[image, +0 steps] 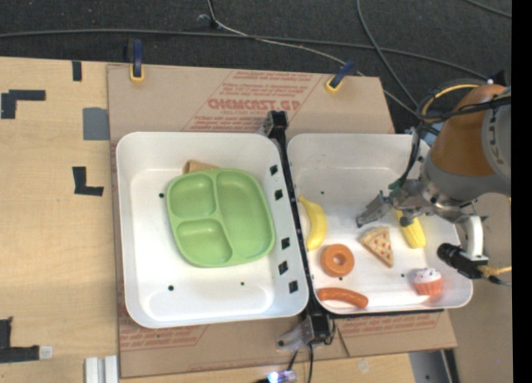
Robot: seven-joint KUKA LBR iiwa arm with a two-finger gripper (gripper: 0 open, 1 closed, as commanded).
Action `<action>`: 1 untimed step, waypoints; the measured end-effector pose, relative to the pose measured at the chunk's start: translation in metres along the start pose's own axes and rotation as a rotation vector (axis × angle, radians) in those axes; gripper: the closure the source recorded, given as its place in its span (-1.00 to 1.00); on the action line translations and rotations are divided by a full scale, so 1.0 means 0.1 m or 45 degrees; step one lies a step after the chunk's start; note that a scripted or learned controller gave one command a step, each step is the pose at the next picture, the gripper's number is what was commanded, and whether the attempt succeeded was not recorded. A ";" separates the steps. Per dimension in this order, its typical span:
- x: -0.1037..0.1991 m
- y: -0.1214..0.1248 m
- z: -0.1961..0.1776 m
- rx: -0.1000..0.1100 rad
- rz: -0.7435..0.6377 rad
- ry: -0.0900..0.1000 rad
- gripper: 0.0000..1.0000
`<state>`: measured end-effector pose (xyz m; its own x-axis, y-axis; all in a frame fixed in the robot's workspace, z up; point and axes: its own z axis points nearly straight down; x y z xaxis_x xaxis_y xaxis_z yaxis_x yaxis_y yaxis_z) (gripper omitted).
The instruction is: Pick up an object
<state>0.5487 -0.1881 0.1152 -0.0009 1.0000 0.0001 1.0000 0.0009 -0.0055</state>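
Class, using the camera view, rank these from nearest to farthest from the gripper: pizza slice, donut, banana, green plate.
From the gripper:
1. Pizza slice, just below it.
2. Donut, lower left.
3. Banana, by the divider.
4. Green plate, left bin.

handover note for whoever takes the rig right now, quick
Tool: low in the right bin, just above the pizza slice; no object seen in it.
Right bin also has a banana, donut, corn, hot dog and cupcake.
Left bin: green divided plate.
Done: nothing lifted.
Left: grasp and lift one object.
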 end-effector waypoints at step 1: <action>0.01 0.01 -0.12 -0.004 -0.001 0.001 1.00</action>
<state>0.5499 -0.1874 0.1277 -0.0019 1.0000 0.0010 1.0000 0.0019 -0.0020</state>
